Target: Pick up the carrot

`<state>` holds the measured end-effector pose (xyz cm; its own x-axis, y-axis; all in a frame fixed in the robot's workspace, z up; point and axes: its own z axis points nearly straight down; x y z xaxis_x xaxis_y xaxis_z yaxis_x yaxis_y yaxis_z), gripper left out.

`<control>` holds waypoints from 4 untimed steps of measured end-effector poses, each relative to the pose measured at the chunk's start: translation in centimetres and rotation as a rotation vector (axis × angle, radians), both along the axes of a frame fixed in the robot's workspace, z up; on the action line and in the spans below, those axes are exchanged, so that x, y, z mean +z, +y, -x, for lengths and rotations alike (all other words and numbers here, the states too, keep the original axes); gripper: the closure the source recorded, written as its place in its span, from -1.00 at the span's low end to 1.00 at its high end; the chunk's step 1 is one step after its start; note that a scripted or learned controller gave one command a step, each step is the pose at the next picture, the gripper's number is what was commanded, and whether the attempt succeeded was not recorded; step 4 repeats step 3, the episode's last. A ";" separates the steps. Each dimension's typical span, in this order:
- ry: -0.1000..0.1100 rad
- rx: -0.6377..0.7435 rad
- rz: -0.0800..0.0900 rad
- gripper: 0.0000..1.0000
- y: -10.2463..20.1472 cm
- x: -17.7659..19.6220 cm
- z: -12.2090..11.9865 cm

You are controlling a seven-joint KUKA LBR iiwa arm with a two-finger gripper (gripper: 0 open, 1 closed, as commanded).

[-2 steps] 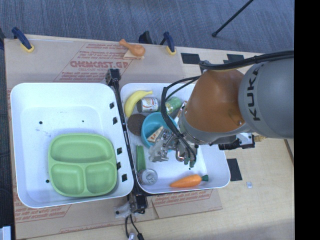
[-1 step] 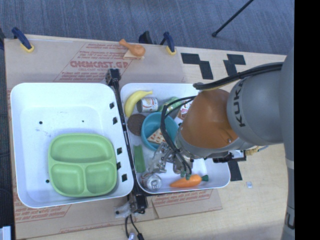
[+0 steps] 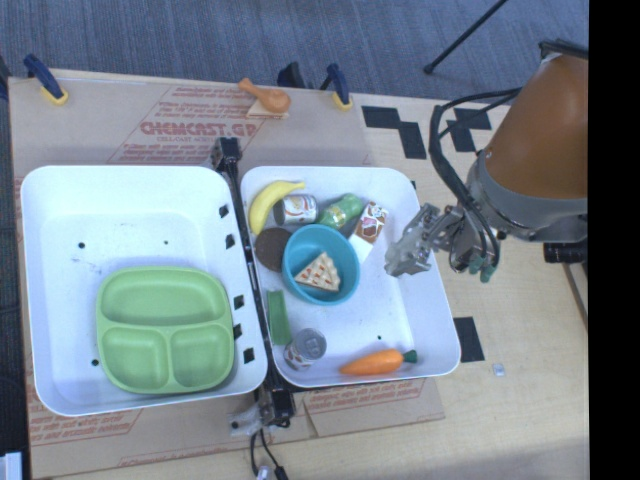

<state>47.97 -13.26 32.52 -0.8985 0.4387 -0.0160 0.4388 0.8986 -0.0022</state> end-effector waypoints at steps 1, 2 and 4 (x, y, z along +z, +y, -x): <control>0.010 0.000 -0.003 -1.00 0.1 -0.5 0.1; 0.023 -0.229 -0.011 -1.00 -0.2 -13.4 0.0; 0.019 0.020 -0.010 -1.00 -4.5 -23.4 0.3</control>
